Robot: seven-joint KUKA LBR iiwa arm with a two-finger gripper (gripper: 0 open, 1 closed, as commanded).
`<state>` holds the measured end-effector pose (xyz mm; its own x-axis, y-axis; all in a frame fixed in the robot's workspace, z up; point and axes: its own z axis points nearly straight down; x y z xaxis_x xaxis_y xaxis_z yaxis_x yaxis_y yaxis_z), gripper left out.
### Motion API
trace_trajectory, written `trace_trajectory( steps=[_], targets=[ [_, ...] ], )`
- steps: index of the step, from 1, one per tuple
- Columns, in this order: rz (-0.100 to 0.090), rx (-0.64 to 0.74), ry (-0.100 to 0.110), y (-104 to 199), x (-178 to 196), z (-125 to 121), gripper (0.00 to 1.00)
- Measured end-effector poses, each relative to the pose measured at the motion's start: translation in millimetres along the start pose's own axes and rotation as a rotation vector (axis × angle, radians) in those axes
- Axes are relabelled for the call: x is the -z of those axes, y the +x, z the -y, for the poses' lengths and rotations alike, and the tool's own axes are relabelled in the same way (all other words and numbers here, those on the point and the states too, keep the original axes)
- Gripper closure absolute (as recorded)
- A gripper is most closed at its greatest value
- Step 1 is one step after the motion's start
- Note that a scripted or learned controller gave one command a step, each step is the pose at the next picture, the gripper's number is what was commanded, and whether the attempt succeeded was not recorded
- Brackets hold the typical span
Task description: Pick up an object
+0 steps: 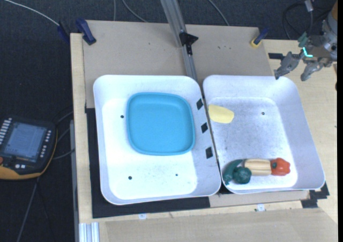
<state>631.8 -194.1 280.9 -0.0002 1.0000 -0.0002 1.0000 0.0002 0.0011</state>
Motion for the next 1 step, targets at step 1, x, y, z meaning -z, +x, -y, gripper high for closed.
trace_trajectory(
  steps=[1],
  targets=[
    [0.000, 0.000, 0.000, 0.0, -0.1, 0.0, 0.00]
  ],
)
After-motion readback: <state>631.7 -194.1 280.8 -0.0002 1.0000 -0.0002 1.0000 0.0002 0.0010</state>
